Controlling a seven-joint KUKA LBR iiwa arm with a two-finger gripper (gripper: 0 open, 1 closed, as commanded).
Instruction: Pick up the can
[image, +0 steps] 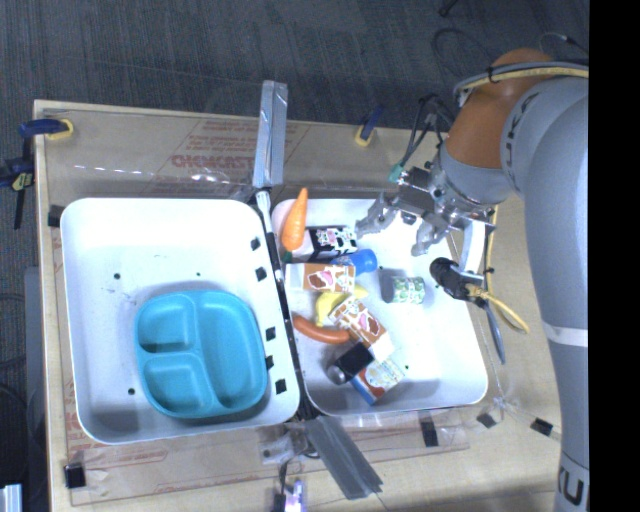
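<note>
Apparently can (407, 290) lies in right bin (455, 375).

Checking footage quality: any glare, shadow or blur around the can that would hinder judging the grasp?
Camera view: even lighting, sharp enough; the can is small but distinct on the right bin, its label unreadable; the gripper casts soft shadow on the bin floor; faint sheen on the blue tray.

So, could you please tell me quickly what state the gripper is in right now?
Gripper: open, holding nothing, over the back of the right bin; the can lies apart from it on the bin floor.
</note>
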